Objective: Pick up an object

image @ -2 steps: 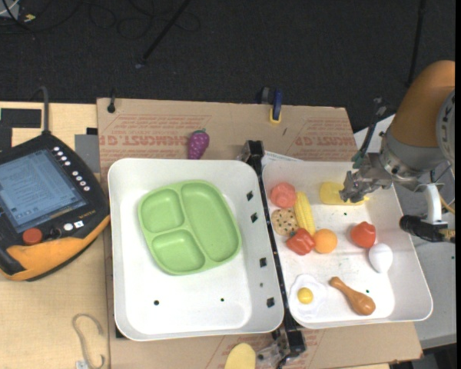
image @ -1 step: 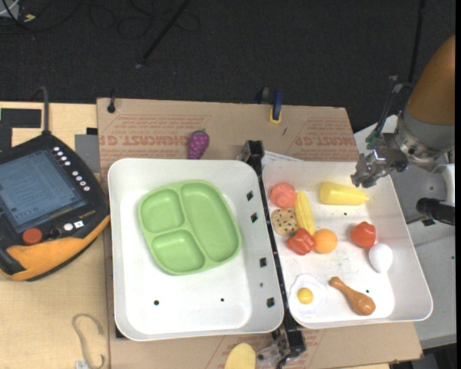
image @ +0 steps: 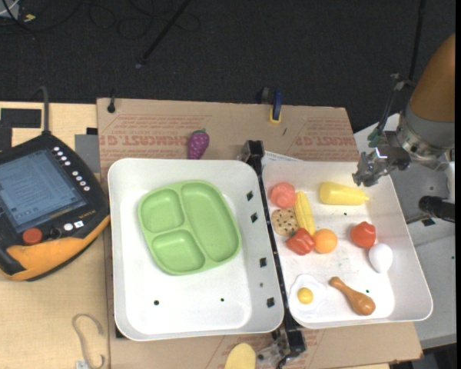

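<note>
The right bin (image: 415,283) holds several toy foods: a yellow wedge (image: 342,194), a pink piece (image: 283,194), a corn cob (image: 304,212), a cookie (image: 283,221), a red pepper (image: 300,241), an orange (image: 325,241), a tomato (image: 362,234), a white egg (image: 380,257), a fried egg (image: 306,293) and a drumstick (image: 353,296). My gripper (image: 366,172) hangs at the bin's far right corner, just right of the yellow wedge and above it. Nothing shows between its dark fingers.
The left bin (image: 131,283) carries a green three-compartment tray (image: 189,226). A purple grape toy (image: 198,143) lies on the cardboard behind the bins, and a yellow piece (image: 240,356) lies in front. A teach pendant (image: 38,198) rests at the left.
</note>
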{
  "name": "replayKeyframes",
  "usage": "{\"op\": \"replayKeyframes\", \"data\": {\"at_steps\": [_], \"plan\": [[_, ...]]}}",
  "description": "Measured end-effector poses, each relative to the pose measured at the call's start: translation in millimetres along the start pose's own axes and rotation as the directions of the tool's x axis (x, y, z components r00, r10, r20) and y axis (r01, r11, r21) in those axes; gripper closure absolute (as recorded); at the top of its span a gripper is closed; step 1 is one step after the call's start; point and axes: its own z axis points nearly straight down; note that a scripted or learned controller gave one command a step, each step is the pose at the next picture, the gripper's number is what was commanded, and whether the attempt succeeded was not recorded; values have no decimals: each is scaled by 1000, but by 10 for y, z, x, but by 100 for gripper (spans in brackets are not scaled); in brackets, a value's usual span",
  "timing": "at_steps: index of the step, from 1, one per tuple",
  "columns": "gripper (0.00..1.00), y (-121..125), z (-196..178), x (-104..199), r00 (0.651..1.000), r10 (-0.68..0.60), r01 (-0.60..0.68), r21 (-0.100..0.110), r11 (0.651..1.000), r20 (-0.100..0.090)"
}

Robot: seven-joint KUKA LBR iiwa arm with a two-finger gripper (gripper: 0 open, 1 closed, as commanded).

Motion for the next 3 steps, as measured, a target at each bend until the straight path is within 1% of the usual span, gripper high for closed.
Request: {"op": "replayKeyframes", "data": {"at_steps": [1, 2, 3], "plan": [[100, -337, -67, 479, 1000, 0, 0, 4, 1000, -3], [100, -747, -56, 954, 1000, 0, 0, 6, 1000, -3], [100, -1093, 89, 1358, 1000, 1, -1, 8, 1000, -2]]}}
